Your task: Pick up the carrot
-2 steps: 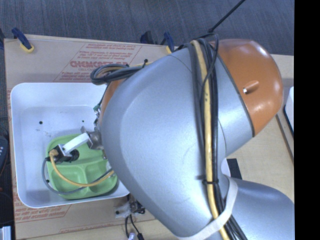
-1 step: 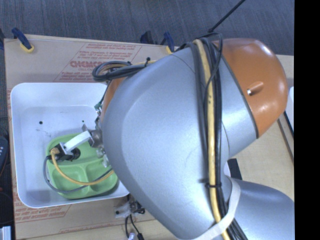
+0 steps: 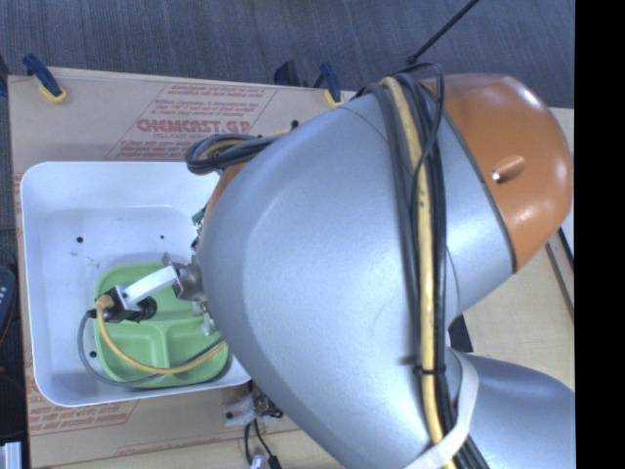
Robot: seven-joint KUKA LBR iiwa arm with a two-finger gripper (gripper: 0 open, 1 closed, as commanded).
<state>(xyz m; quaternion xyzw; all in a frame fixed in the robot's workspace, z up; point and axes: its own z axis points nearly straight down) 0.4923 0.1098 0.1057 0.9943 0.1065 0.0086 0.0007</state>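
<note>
As arm (image 3: pixel 342 262) hangs over tray (image 3: pixel 146 345) in bin (image 3: pixel 59 213), approach step likely in hand; grip state cannot be told; next: settle squarely on carrot.

carrot look: cannot tell
carrot pose: cannot tell
carrot place: cannot tell; the big grey arm (image 3: pixel 371 262) covers much of the white bin (image 3: pixel 39 262)

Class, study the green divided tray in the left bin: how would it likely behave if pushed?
The green tray looks like moulded plastic with raised dividers: probably stiff and light. Lying flat on the smooth white bin floor, it would likely slide, not tip.
</note>
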